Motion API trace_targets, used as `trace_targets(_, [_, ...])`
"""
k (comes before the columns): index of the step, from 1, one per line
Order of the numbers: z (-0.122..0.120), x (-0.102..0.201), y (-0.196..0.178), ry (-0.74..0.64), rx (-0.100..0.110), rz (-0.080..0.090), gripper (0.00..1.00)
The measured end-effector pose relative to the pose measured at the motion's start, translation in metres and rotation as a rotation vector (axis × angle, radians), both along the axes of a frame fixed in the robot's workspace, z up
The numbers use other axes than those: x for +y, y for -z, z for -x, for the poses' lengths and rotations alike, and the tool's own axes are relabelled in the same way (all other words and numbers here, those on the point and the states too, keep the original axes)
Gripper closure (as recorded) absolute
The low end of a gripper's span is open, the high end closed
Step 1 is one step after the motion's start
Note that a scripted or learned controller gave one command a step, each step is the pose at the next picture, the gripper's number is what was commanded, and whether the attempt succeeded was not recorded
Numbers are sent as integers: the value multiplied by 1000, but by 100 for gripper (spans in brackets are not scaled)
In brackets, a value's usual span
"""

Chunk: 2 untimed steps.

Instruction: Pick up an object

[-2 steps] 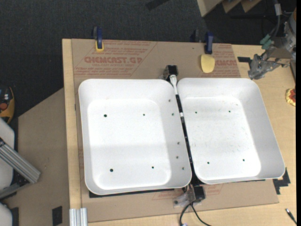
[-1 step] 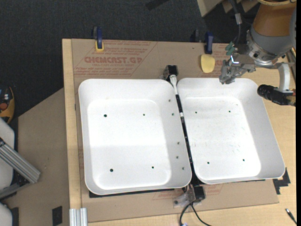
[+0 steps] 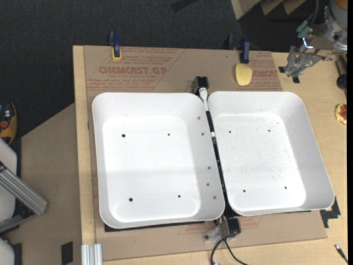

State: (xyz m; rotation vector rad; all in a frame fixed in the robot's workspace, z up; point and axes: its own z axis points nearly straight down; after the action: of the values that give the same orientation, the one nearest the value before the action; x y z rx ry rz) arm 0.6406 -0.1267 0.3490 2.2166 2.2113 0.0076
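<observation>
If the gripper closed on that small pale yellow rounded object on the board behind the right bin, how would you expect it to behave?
The small pale yellow rounded object looks soft-edged and matte, perhaps foam, so probably light and squashy. Its rounded outline suggests it may slide or roll if nudged. Lying on flat cardboard, it offers little edge for grasping.

Two white bins, left (image 3: 105,148) & right (image 3: 309,148), sitting side by side on cardboard-topped bench (image 3: 165,65); yellow object (image 3: 243,74) lying behind right bin; gripper (image 3: 300,59) hovering top right.
</observation>
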Motion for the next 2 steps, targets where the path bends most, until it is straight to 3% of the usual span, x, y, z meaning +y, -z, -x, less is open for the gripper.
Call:
trace_targets(1, [-19, 98, 65, -12, 17, -8, 100])
trace_targets(2, [-1, 111, 34, -5, 8, -5, 100])
